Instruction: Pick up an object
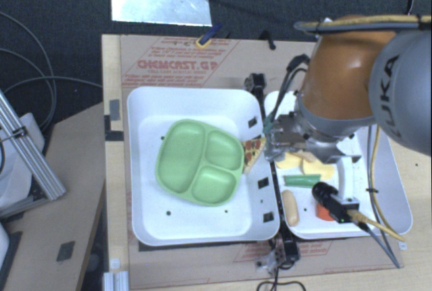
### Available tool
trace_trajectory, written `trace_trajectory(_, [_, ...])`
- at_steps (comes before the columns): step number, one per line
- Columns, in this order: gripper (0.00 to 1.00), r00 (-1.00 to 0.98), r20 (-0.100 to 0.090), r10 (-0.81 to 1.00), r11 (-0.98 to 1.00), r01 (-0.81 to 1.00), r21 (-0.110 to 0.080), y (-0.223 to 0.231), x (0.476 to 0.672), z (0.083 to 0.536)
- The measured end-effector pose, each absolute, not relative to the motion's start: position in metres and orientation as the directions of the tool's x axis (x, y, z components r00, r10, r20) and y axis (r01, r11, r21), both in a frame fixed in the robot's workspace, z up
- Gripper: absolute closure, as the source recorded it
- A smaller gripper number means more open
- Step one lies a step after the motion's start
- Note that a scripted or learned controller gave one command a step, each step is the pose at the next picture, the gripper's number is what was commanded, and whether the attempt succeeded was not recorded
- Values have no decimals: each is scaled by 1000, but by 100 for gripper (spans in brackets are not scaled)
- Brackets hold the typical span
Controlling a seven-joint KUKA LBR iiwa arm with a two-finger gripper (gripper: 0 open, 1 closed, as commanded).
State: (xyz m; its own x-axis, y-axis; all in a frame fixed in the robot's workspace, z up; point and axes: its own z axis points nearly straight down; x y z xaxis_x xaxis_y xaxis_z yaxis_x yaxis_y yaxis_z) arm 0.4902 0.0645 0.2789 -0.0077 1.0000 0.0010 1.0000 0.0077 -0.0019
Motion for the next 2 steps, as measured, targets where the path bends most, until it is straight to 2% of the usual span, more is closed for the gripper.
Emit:
trace_trajectory(1, [100, -5, 2, 1000, 5, 1000, 10, 67, 488, 363])
trace_trajectory(2, [100, -12, 1, 1000, 12, 1000, 6, 68, 488, 371])
